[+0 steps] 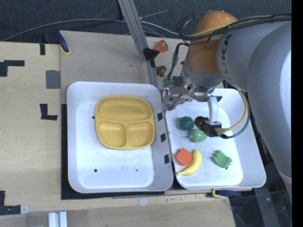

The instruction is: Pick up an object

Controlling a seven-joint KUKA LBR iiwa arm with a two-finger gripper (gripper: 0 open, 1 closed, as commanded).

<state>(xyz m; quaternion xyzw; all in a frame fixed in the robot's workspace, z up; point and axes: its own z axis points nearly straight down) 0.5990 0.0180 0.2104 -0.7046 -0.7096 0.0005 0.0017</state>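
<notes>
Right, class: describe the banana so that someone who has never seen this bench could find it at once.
Start with the two white bins; take the right bin, the one without the yellow divided plate. Look along its near edge, toward the left corner: the banana lies there, touching an orange piece. It is the only yellow, curved thing in that bin; its other neighbours are green.

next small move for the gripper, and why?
Probably shift toward the dark green ball and descend. The gripper sits at the right bin's upper-left corner with nothing visibly held; that ball is the nearest object.
</notes>
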